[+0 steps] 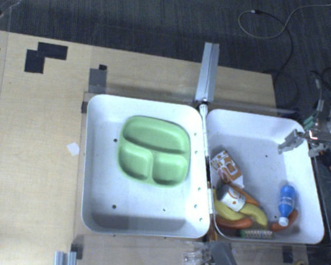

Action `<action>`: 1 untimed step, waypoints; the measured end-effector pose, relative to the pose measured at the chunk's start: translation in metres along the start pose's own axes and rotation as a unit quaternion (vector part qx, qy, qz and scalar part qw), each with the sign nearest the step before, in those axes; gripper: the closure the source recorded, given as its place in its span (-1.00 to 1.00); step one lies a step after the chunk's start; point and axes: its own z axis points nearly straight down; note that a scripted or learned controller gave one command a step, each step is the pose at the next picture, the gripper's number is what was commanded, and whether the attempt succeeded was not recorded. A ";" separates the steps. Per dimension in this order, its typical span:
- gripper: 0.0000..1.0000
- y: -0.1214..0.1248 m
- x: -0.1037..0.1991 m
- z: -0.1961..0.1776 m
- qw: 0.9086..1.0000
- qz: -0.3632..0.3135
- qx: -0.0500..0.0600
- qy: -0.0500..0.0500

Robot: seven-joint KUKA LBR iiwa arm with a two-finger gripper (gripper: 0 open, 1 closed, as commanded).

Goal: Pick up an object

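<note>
Camera view: left bin (94, 168) holding a green divided tray (154, 150); right bin (253, 132) holding a heap in its near corner — banana (245, 212), brown carton (226, 166), blue bottle (286, 202). Gripper (297, 140) above the right bin's far right corner — whether open or shut, cannot tell — carrying nothing visible.

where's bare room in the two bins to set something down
Right bin: the far half is bare, from the back wall to the brown carton and blue bottle; the near edge is crowded. Left bin: a bare strip borders the green tray, widest at the near wall.
</note>
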 end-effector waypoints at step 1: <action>-1.00 -0.043 -0.001 0.116 0.999 0.038 -0.002 0.001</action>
